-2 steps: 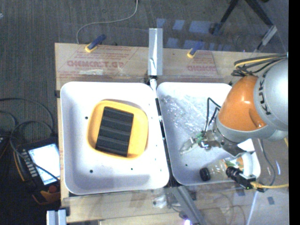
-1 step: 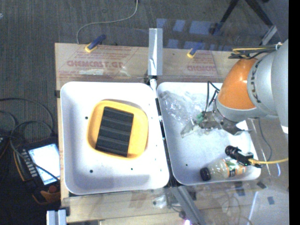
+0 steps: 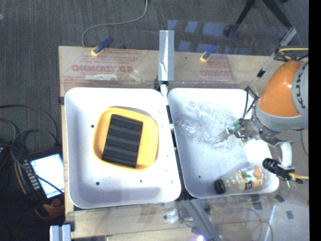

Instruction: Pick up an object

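White plastic forms both shallow bins on the tabletop [image 3: 70, 59]. The left bin [image 3: 80, 179] carries a yellow dish [image 3: 150, 134] near its middle, and a black ribbed block [image 3: 123, 140] lies on that dish, slightly tilted. The right bin [image 3: 198, 177] holds a crumpled clear plastic wrap [image 3: 205, 120] spread across its far half, and a clear bottle [image 3: 239, 179] with an orange label and a black cap lying on its side along the near edge, cap pointing toward the left bin. The arm [image 3: 286, 97] with its orange band reaches over the right bin's right edge, and the gripper [image 3: 239, 130] sits low at the right end of the plastic wrap; whether it is spread or pressed together cannot be told, since the wrist and the wrap blur it. A metal bar [image 3: 166, 54] stands at the far edge between the bins.
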Tool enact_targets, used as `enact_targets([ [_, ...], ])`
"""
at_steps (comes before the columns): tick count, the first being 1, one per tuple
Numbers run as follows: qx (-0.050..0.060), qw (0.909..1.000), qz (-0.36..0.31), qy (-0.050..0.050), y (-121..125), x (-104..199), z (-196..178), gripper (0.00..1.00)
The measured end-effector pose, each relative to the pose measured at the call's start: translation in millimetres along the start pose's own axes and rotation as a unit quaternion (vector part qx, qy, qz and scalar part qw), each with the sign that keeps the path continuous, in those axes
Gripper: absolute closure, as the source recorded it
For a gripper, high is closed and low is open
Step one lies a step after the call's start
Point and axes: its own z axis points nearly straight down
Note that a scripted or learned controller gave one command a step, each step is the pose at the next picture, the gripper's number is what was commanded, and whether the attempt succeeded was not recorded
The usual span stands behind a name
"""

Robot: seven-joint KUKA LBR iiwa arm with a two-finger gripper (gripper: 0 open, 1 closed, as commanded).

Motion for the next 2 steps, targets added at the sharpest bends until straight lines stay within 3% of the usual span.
enact_targets([
  [1, 0.000, 1.0000, -0.007, 0.005, 81.9, -43.3, 39.0, 0.00],
  [2, -0.005, 1.0000, -0.008, 0.000, 84.7, -44.6, 26.3, 1.00],
])
